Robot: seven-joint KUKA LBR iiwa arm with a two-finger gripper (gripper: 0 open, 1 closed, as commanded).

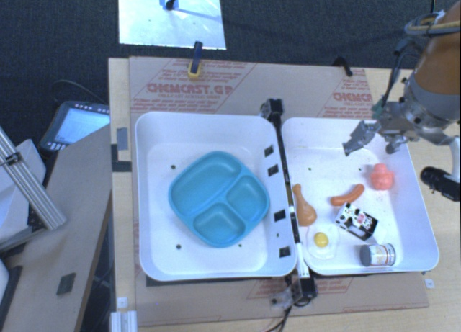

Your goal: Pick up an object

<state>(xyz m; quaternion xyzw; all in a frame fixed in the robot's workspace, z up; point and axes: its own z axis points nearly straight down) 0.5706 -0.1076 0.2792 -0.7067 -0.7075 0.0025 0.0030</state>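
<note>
While nothing is held between the spread, released jaws of the gripper (374, 138), the approach step is judged to be in hand above the right bin (425, 212). A descent toward five o'clock onto the pink object (382, 176) is called for next. Crowding is offered by the orange sausage (348, 195), at seven o'clock from it, while the blue tray (218, 199) is kept apart in the left bin (155, 150).

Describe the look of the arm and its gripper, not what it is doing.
The arm has a grey, metallic wrist section with a broad orange band above it. Thin dark cables run along its upper left side. The gripper is grey, with two short dark-tipped fingers. No markings are legible.
</note>
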